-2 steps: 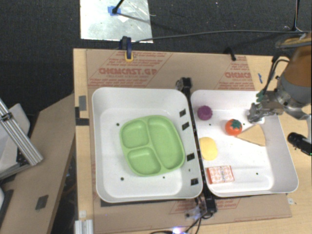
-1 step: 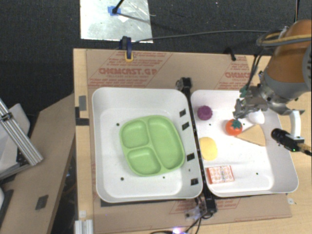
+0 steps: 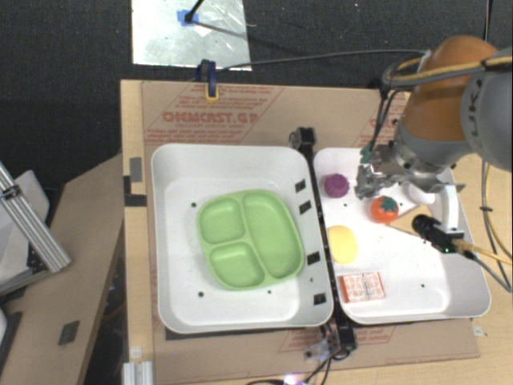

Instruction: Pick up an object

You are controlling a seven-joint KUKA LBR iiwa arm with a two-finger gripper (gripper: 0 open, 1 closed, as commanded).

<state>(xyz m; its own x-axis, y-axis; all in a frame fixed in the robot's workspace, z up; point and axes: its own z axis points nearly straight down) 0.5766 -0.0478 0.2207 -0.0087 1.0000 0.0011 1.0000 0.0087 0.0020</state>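
Observation:
In the right bin (image 3: 449, 295) lie a purple round object (image 3: 336, 185), an orange tomato-like ball with a green top (image 3: 384, 208), a yellow lemon-shaped object (image 3: 342, 243) and a small red-and-white packet (image 3: 361, 286). My gripper (image 3: 369, 184) hangs low over the bin's far part, between the purple object and the orange ball, just up-left of the ball. Nothing shows between its fingers.
The left bin (image 3: 172, 215) holds a green three-compartment tray (image 3: 248, 237). A black divider with clips (image 3: 314, 215) runs between the bins. The arm's orange band and grey wrist (image 3: 449, 95) loom over the right bin's far corner. A black cable fitting (image 3: 433, 233) sits right of the ball.

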